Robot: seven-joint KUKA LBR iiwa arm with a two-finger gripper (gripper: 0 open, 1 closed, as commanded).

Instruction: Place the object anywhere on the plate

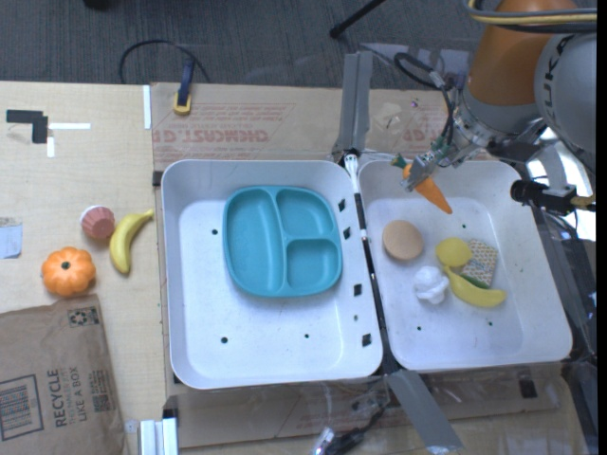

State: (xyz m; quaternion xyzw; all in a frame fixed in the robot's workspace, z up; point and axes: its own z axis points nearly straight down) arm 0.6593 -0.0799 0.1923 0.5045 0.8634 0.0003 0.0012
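A teal three-compartment plate (283, 240) lies in the left bin (190, 282). An orange carrot (435, 194) with a green top hangs at a slant over the far left part of the right bin (531, 330). My gripper (423, 167) is shut on the carrot's upper end, reaching down from the grey arm with the orange band at the top right. The carrot sits to the right of the divider between the bins, well apart from the plate.
In the right bin lie a tan round bun (403, 240), a lemon (453, 251), a yellow banana (476, 293), a white lump (431, 284) and a speckled sponge (482, 260). On the bench at left are a small pumpkin (68, 271), another banana (128, 240), a pink cupcake (98, 223) and a paper bag (57, 377).
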